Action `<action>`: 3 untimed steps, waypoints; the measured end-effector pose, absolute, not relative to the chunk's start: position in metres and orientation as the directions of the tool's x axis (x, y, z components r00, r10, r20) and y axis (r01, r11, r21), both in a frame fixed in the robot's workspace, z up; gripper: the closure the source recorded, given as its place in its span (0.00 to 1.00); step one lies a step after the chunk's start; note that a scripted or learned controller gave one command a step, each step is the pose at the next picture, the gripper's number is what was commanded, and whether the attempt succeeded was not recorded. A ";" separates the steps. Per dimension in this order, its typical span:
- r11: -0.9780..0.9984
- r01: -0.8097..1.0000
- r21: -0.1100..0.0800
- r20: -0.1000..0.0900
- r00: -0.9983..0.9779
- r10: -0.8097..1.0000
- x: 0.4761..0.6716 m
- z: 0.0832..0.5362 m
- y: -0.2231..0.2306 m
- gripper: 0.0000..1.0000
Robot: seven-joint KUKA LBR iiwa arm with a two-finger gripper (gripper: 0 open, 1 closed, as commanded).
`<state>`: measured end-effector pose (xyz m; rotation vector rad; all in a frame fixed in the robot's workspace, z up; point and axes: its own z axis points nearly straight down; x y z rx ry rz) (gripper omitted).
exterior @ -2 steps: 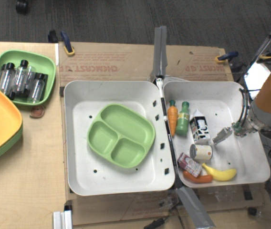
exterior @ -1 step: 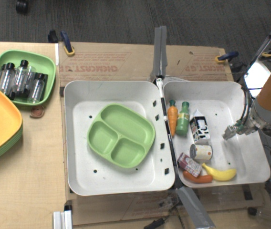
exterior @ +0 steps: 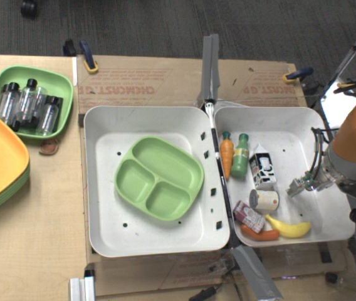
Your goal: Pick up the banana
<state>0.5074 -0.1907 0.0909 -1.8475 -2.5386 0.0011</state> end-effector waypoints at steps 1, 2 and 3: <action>0.250 0.968 0.000 -0.001 -0.250 0.968 0.545 0.092 -0.222 1.00; 0.246 0.969 -0.001 0.000 -0.246 0.969 0.514 0.091 -0.206 1.00; 0.178 0.984 0.000 -0.001 -0.178 0.984 0.548 0.092 -0.217 1.00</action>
